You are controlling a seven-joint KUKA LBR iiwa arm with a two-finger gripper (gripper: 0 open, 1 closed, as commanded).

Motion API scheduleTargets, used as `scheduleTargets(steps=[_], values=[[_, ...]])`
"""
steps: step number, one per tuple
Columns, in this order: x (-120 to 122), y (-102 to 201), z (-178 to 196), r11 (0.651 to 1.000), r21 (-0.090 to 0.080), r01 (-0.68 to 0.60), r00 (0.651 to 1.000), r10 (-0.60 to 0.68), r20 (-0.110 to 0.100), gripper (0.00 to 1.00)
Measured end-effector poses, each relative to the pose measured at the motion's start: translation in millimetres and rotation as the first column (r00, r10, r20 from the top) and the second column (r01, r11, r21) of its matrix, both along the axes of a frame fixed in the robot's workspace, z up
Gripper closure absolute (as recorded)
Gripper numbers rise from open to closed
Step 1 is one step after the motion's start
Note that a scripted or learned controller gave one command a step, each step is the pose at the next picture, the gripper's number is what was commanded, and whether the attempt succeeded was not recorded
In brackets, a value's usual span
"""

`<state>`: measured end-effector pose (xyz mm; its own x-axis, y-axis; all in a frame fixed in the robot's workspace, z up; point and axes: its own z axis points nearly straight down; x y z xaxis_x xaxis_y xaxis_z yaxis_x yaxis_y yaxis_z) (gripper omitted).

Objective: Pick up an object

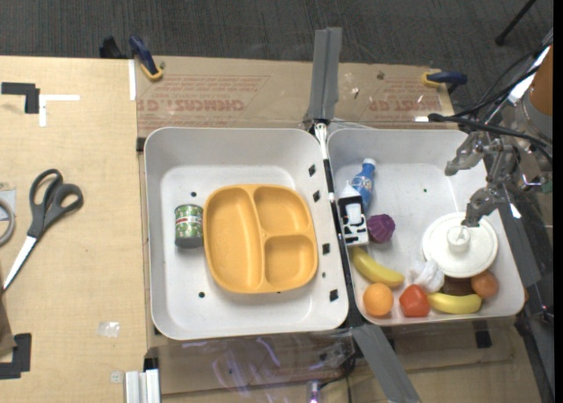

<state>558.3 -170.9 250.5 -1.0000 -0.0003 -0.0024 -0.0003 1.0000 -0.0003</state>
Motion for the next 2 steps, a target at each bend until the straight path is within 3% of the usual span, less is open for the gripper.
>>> scheduleTargets(steps=[1,2], values=[[23.2,53.0,-97.7,1.0,0.0,0.024,1.0,-0.024,0.001,0.0],[40.5,72.6,-157.8,1.0,0.0,0.013,1.0,-0.013,0.0,0.0]])
